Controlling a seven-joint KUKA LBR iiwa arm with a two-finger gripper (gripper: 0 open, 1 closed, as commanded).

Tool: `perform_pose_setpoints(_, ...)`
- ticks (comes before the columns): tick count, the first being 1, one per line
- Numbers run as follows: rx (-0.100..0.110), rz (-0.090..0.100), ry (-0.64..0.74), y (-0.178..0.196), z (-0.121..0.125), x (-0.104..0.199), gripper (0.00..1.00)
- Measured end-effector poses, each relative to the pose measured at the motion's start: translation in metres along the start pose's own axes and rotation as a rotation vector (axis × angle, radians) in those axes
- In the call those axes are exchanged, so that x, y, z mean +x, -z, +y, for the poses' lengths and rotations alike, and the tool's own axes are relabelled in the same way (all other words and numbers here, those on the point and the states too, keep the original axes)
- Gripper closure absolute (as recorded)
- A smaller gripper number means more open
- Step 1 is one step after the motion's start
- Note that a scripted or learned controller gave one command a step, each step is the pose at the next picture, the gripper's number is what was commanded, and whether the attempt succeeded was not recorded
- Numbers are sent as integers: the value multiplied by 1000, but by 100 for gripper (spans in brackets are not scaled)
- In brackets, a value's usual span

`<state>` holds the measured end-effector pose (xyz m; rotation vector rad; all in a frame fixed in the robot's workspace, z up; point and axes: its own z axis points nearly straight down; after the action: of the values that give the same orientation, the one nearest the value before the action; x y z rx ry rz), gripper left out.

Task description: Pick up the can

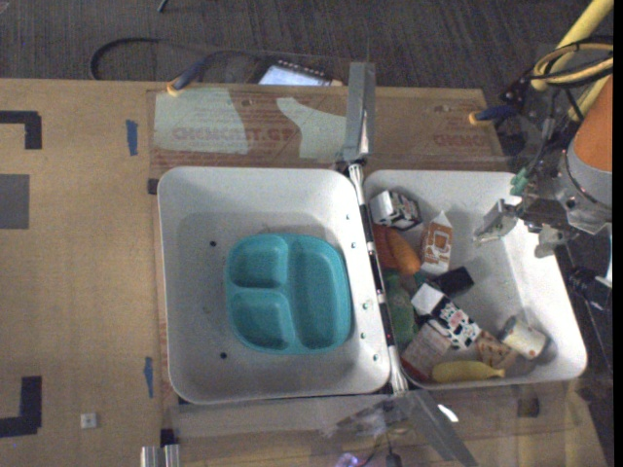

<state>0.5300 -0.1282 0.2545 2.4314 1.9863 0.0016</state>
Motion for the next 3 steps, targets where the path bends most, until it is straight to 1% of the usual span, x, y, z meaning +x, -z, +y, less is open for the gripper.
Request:
perform_pose_setpoints(1, -10, 3, -176, -138, -23, -15, 0)
perform_pose_setpoints(2, -12, 4, -178, -143, 10, -28, 0)
perform_pose_setpoints(3, -14, -1, -283, -151, 67, -10, 0)
